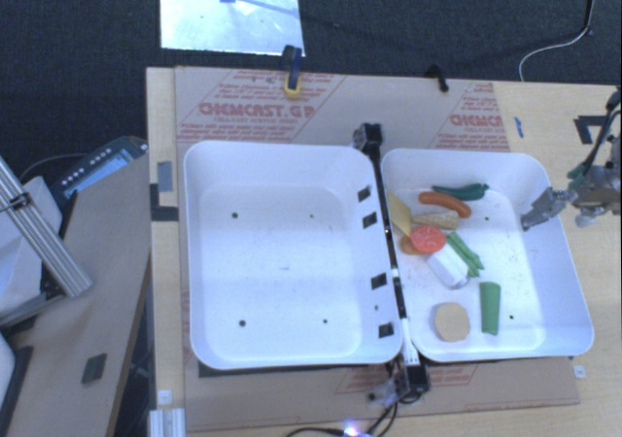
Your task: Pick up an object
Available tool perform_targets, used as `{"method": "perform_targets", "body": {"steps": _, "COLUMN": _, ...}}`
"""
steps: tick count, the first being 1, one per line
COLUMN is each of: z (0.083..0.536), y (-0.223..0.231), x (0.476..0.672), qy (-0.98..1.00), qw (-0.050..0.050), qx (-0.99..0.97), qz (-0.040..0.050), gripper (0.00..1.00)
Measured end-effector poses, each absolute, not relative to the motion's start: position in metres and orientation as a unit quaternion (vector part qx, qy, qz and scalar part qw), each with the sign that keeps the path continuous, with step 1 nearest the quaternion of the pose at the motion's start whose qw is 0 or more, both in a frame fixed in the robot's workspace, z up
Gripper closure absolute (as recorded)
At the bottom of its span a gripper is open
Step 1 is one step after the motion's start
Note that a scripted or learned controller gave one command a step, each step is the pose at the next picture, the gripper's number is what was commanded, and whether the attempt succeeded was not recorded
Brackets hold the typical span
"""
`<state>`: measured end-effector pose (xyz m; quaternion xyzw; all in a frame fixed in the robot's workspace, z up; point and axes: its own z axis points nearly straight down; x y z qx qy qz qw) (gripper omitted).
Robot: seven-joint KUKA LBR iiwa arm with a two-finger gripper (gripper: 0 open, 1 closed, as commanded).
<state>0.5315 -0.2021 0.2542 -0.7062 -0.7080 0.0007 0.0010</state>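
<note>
The right bin (559,275) holds several toy foods. Along its back lie a green pepper (461,190), an orange-red sausage (444,202) and a yellow corn piece (434,219). A red tomato (428,239) rests by a white block (448,268) and a green strip (466,252). Nearer the front are a green cylinder (490,308) and a tan round biscuit (451,321). My gripper (565,212) hangs over the bin's right rim, to the right of all the items, open with nothing between its fingers.
The left bin (209,173) sits beside the right one, with a black clip strip (384,241) joining them. A yellow clamp (292,85) stands at the board's back edge. A white cable (564,37) runs across the far right.
</note>
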Motion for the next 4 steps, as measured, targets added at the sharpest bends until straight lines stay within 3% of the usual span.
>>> {"method": "perform_targets", "body": {"steps": 1, "z": 0.175, "y": -0.085, "x": 0.502, "qy": -0.712, "qw": 0.007, "qx": -0.703, "qz": 0.0012, "gripper": 0.00}}
{"method": "perform_targets", "body": {"steps": 2, "z": 0.078, "y": -0.085, "x": 0.485, "qy": -0.707, "qw": 0.003, "qx": -0.708, "qz": 0.0013, "gripper": 0.00}}
{"method": "perform_targets", "body": {"steps": 3, "z": 0.091, "y": -0.085, "x": 0.487, "qy": -0.707, "qw": 0.003, "qx": -0.707, "qz": -0.0001, "gripper": 1.00}}
{"method": "perform_targets", "body": {"steps": 4, "z": 0.187, "y": -0.007, "x": 0.538, "qy": -0.712, "qw": -0.002, "qx": -0.703, "qz": -0.0037, "gripper": 1.00}}
